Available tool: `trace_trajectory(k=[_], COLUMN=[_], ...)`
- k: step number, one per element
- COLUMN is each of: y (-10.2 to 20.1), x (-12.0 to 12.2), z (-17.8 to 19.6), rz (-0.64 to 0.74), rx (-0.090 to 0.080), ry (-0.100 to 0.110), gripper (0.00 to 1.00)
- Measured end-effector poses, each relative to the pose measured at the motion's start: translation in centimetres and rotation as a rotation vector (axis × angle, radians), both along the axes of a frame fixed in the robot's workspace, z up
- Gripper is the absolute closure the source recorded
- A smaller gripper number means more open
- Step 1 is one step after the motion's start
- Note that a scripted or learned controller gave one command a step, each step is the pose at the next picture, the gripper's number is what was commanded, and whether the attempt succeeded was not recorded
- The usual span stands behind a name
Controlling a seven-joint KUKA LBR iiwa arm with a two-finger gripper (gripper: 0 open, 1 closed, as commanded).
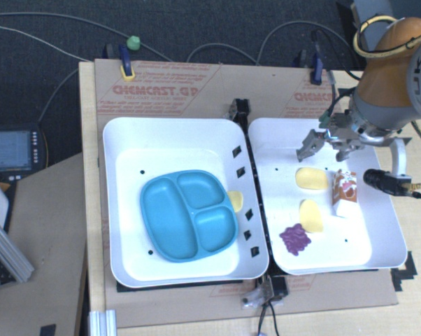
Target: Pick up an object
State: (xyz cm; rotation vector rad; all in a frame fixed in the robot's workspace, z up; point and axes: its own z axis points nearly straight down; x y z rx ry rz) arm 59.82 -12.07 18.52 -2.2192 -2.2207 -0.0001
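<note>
The right bin holds a pale yellow oval piece, a second pale yellow piece, a purple grape cluster and a red-and-white carton. My gripper hangs over the upper part of that bin, just above the oval yellow piece, its fingers spread open with nothing between them. In the left bin lies a blue divided plate, with a small yellow piece at its right edge.
A black divider with clips separates the two bins. Clamps hold the cardboard base at the back. Cables run across the dark floor behind. A small monitor stands at the left.
</note>
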Motion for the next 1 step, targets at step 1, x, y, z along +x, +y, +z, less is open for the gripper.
trace_trajectory(k=[1], y=[0.34], x=[0.93], z=[-5.39], rz=[0.001], rx=[0.0], ry=[0.005], gripper=[0.0])
